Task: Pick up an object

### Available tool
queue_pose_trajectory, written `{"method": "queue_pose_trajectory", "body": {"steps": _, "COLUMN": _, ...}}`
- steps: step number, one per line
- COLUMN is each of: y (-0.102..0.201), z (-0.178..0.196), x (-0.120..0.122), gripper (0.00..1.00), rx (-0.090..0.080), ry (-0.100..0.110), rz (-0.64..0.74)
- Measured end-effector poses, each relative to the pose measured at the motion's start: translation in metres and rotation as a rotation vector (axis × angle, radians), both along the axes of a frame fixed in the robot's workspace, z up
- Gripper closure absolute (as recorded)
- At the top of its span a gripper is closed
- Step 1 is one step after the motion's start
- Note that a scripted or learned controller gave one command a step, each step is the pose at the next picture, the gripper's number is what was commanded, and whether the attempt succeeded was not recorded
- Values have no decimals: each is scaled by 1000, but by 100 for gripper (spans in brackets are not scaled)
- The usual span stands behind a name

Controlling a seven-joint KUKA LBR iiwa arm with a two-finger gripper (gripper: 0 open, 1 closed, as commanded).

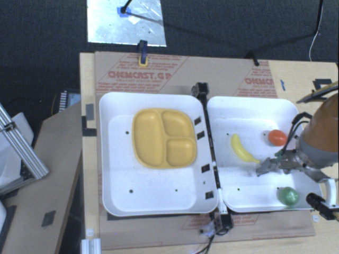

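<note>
The bench (175, 73) occupies the centre of the frame and is covered by brown board printed with red lettering. It carries two shallow white bins side by side: the left bin (114, 194) at centre-left and the right bin (249, 107) at centre-right, their inner walls touching along a dark divider strip.

One arm (323, 134) enters from the right edge of the frame, with its orange band sitting above the grey wrist, over the right part of the right bin.

One yellow tray (163, 137) lies flat in the upper middle of the left bin. It has three compartments: one long one on its left side and two smaller ones stacked on its right side.

The right bin holds three loose objects, one of each kind:
1. One yellow banana (242, 148), lying slanted left of the bin's centre.
2. One orange ball (276, 137), to the right of the banana and slightly higher in the frame, apart from it.
3. One green ball (288, 196), in the lower right part of the bin, near its front wall.

One gripper (263, 168) extends leftward from the wrist at the middle of the right bin, just beside the lower end of the banana. Whether its fingers are spread or closed cannot be determined; nothing is visibly held.
</note>
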State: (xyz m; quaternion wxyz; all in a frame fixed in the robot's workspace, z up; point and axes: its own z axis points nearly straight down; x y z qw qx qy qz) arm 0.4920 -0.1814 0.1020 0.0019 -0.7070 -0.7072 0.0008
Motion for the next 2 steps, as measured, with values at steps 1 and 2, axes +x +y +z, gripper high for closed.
{"method": "queue_pose_trajectory", "body": {"steps": 1, "y": -1, "z": 14, "x": 2, "gripper": 100, "rx": -3, "ry": -7, "rz": 0}}
{"method": "queue_pose_trajectory", "body": {"steps": 2, "y": -3, "z": 57, "x": 6, "gripper": 100, "rx": -4, "ry": -9, "rz": 3}}
